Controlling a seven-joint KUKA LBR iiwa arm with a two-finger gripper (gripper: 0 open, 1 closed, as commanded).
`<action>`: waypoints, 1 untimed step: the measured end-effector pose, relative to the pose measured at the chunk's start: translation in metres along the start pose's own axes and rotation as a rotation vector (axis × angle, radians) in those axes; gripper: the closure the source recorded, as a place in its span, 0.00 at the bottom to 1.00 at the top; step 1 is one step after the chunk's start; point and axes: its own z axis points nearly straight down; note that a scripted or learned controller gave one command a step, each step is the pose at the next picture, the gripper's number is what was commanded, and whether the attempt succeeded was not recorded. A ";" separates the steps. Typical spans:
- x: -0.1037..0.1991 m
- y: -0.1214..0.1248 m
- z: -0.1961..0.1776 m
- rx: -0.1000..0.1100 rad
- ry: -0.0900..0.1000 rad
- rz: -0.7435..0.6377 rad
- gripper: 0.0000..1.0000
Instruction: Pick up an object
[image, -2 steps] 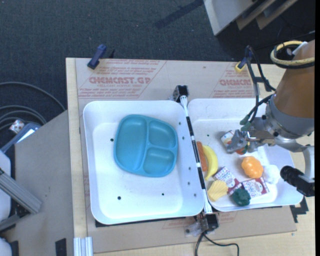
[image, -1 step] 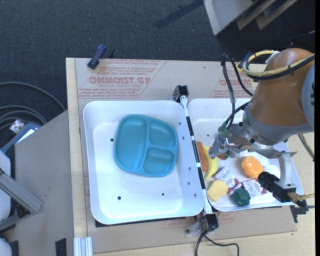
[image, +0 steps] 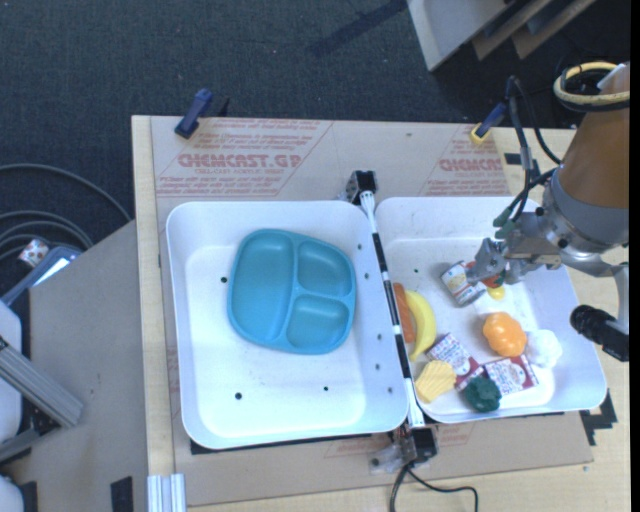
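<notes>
In the right shallow white plastic bin (image: 560, 395), the end effector (image: 492, 262) hangs low beside a small grey-and-red can (image: 461, 283), which lies on its side just left of it. The can's long axis runs up-left to down-right. Whether the end effector is wide or narrow, I cannot tell.

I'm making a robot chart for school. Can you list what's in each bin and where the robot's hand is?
left bin: a blue divided plate
right bin: small can, banana, orange, yellow chip-shaped toy, green toy, red and white packets
gripper: low over the right bin, right beside the small can
holding something: cannot tell
arm: comes in from the right
</notes>
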 end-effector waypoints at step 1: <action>0.045 -0.020 0.003 0.004 0.003 -0.001 1.00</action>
